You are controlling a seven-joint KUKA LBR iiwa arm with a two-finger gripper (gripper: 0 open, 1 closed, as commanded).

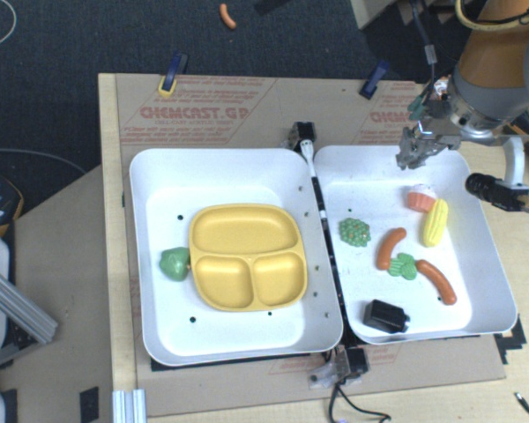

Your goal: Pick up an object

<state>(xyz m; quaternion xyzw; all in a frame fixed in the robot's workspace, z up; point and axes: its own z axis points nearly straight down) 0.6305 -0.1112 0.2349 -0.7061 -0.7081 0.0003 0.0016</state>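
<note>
two-finger metal gripper (414, 154) seen over far edge of right white bin (494, 271), fingers blurred, opening cannot be told, nothing seen held | orange-and-white toy piece (420, 199) just near of it | grey arm (498, 55) cut off at right

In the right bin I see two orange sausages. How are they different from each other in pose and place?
The upper sausage lies near the bin's middle, slanting up to the right; the lower sausage lies nearer the right wall, slanting down to the right. The upper one sits beside the bumpy green ball; the lower one does not. Both adjoin the leafy green piece and share colour and shape.
</note>
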